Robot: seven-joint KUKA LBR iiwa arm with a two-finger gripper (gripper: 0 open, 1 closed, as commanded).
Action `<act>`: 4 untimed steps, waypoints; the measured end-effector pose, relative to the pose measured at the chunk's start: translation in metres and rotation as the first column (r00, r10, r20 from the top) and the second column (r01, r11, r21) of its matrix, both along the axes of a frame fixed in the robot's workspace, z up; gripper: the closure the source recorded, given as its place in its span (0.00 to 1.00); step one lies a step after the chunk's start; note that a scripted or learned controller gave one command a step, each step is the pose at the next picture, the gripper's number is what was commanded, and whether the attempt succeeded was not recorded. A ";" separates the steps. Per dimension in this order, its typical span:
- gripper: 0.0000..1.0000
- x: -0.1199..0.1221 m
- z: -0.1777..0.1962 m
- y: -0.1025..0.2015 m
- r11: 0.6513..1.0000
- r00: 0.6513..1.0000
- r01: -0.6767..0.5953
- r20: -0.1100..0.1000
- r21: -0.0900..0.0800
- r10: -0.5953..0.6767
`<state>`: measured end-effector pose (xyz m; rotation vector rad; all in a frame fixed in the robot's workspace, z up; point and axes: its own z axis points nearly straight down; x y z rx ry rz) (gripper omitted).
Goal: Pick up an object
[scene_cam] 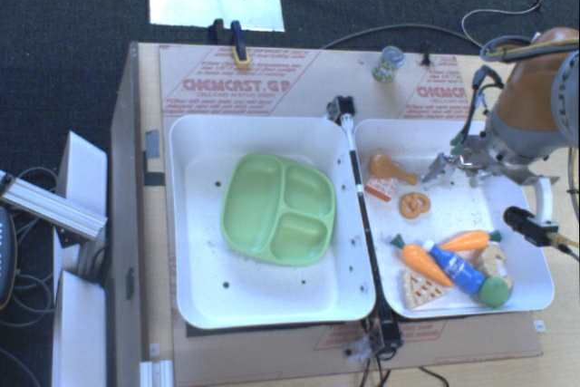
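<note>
The right bin [535, 222] holds several toy foods. An orange drumstick [388, 166] and a red-and-white piece [381, 188] lie near its left wall, with a pretzel [414, 205] just right of them. Two carrots [467, 240] [417, 260], a blue bottle [456, 269], a waffle [421, 289], a beige piece [492, 260] and a green ball [495, 291] crowd the front. My gripper [458, 166] hangs over the bin's back half, right of the drumstick and above the pretzel. I see nothing held in it.
A green divided plate [278, 208] lies in the left bin [195, 222]. A black-and-white rod [353, 168] runs along the wall between the bins. The arm's orange band [535, 95] sits over the right bin's back right corner. A small jar [390, 63] stands behind the bins.
</note>
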<state>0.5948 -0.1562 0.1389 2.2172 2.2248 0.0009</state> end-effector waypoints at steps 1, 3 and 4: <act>0.00 -0.108 0.066 -0.048 1.000 1.000 0.003 0.001 -0.001 -0.003; 0.00 -0.108 0.033 0.046 1.000 1.000 0.001 0.000 0.000 -0.001; 0.00 -0.108 -0.054 0.070 1.000 1.000 0.002 0.000 0.000 -0.002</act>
